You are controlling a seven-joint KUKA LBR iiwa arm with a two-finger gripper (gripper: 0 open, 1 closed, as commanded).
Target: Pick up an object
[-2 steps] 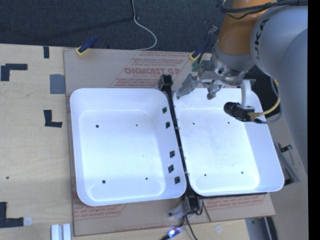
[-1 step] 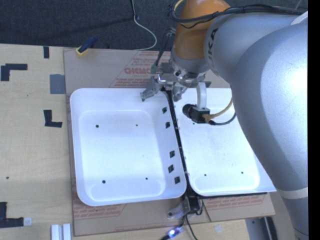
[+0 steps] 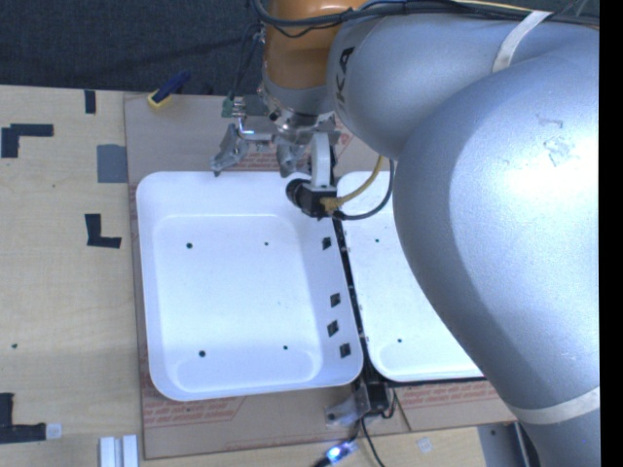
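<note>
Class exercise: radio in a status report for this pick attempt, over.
Gripper above far rim of left bin, fingers spread, nothing between them. No object to pick seen. Arm covers most of right bin.

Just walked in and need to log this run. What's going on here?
A grey robot arm with an orange band reaches in from the right over two white bins. Its gripper hangs above the far edge of the left bin, near the divide with the right bin. Nothing shows between its fingers, so no pickup has happened yet. A small blue and yellow item lies on the bench beyond the bins.
</note>
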